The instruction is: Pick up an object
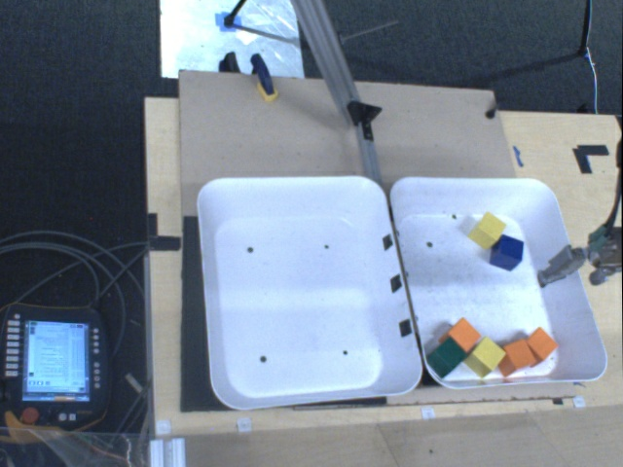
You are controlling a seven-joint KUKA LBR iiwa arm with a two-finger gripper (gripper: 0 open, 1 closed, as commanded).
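Bins: two shallow white ones side by side on the bench, the left bin (292, 290) with a bare floor, the right bin (569, 261) carrying all the blocks.
Blocks, counted: seven in the right bin, as far as I can make out.
Upper pair: a yellow block (487, 230) and a blue block (506, 252), touching at a corner, towards the bin's far right part.
Lower cluster: an orange block (464, 335), a green block (447, 357), a second yellow block (484, 356), then two more orange blocks (519, 354) and (541, 342), all bunched along the near wall.
Gripper: the gripper (560, 266) pokes in over the right bin's right rim, low and grey, just to the right of the blue block and apart from it.
Fingers: they read as one blurred grey tip, with nothing between them; whether they stand wide or narrow I cannot tell.
Cut off: the arm leaves the view at the right edge, with little more than the gripper showing.
Hard to make out: the lower cluster sits so tight that the edges between the blocks blur, and the two rightmost orange ones nearly merge.
Open room: the middle of the right bin's floor is clear between the upper pair and the lower cluster.
Edges: the lower cluster crowds the near wall; the upper pair has clear floor on its left.
Off the bench: a handheld screen (54, 363) with cables on the dark floor at the left.
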